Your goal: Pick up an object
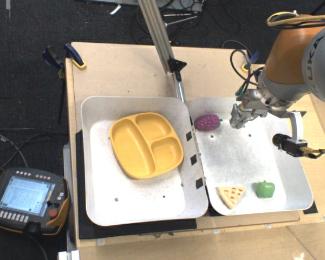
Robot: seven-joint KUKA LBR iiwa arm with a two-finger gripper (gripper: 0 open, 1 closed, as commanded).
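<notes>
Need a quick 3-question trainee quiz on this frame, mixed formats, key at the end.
1. True or false: the yellow divided plate lies in the right bin.
2. Which item lies nearest the gripper?
A. purple grape bunch
B. pizza slice
C. green pepper
3. Fill in: the pizza slice and the green pepper sit along the right bin's ____ edge, the one closest to the camera.

Key:
1. False; the plate is in the left bin.
2. A; the grape bunch is just left of the gripper in the view, near the bin's far corner.
3. Near (front) edge.
</notes>
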